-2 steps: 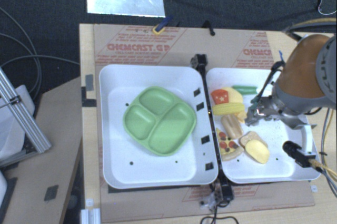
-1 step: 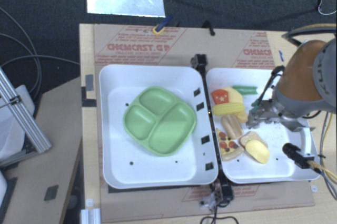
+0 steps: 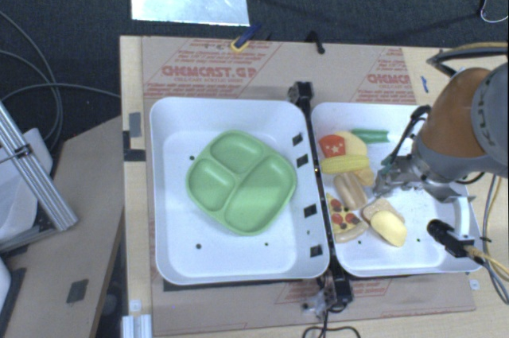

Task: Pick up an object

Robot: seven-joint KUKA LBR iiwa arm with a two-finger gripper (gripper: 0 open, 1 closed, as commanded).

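The right bin (image 3: 413,265) holds several toy foods. A red piece (image 3: 333,145) and a yellow corn cob (image 3: 347,164) lie at its upper left, with a green piece (image 3: 371,135) behind them. A tan hot dog (image 3: 350,189) sits in the middle, a pizza slice (image 3: 343,220) below it, and a pale yellow lump (image 3: 389,227) to the right of the slice. My gripper (image 3: 382,184) reaches down into this bin from the right, just right of the hot dog and just above the yellow lump. I see nothing lifted off the bin floor.
The left bin (image 3: 175,169) carries a green divided plate (image 3: 241,182). A black divider with clips (image 3: 312,177) separates the bins. The grey arm body with its orange band (image 3: 457,126) hangs over the right bin's right side. Cables (image 3: 461,245) trail at the lower right.
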